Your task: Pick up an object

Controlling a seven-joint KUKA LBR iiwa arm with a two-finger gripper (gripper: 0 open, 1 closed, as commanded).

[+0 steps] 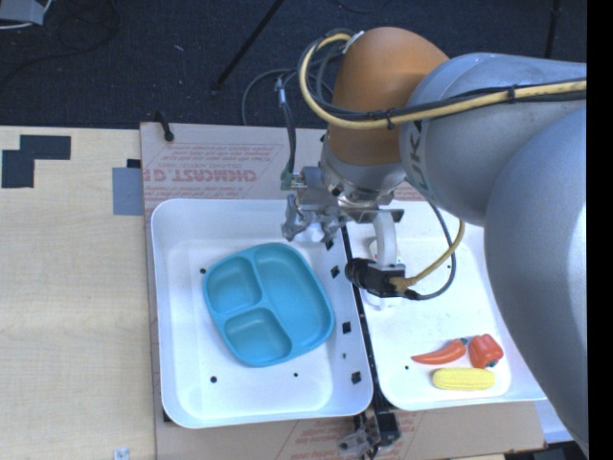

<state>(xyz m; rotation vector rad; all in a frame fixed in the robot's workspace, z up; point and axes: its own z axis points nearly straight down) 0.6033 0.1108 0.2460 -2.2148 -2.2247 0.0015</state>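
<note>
A blue three-compartment plate (266,302) lies flat in the left bin (182,353). In the right bin (450,257), near its front right corner, are a red chilli pepper (439,355), a small red bell pepper (486,350) and a yellow corn cob (463,379). My gripper (308,220) hangs under the orange-banded wrist (375,75), above the back right corner of the left bin. It is just behind the plate's far edge, and its tip is hidden by the wrist hardware.
The ridge where the two bins meet (352,324) runs front to back just right of the gripper. A black connector with a yellow cable (375,276) dangles over the right bin's back left part. Cardboard (211,166) lies under the bins; the wooden bench (67,305) extends left.
</note>
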